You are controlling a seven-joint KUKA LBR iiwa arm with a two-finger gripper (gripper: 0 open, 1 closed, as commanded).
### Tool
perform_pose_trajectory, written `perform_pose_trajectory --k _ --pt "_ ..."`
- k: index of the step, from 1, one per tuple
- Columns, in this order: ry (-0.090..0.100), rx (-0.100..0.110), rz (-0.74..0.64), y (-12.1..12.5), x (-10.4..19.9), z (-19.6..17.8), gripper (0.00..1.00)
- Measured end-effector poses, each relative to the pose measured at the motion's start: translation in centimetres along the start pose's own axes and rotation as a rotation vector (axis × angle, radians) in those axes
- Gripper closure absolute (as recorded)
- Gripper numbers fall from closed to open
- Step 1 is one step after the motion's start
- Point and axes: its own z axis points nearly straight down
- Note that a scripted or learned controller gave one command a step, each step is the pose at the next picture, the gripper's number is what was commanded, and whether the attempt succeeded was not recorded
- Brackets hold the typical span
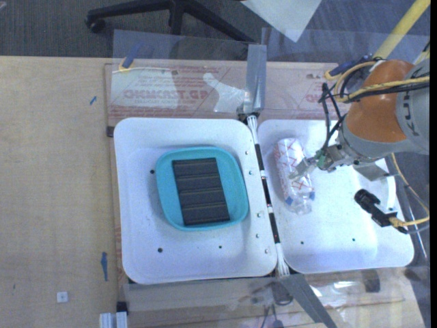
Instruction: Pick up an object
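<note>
A crumpled clear plastic bottle [292, 173] with red and blue print lies in the right bin [341, 251], close to its left wall. My gripper [308, 168] reaches in from the right under the orange band [379, 111] and sits at the bottle's right side, at or just above it. Whether it touches the bottle is unclear from this angle. In the left bin [136, 238] rests a teal square dish [164, 190] with a dark grey ribbed block [200, 191] lying in it.
A small black part [372, 207] on a yellow cable hangs over the right bin's right side. A grey metal bracket [256, 80] stands behind the seam between the bins. Clear plastic sheeting [177, 94] covers the bench behind the bins.
</note>
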Motion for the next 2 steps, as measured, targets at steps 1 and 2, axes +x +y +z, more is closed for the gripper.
perform_pose_trajectory --k 1,2 --pt "0.023 0.063 0.164 -0.2 0.5 -6.6 0.00" --pt "0.021 0.070 0.331 -2.6 3.9 -7.5 0.00"
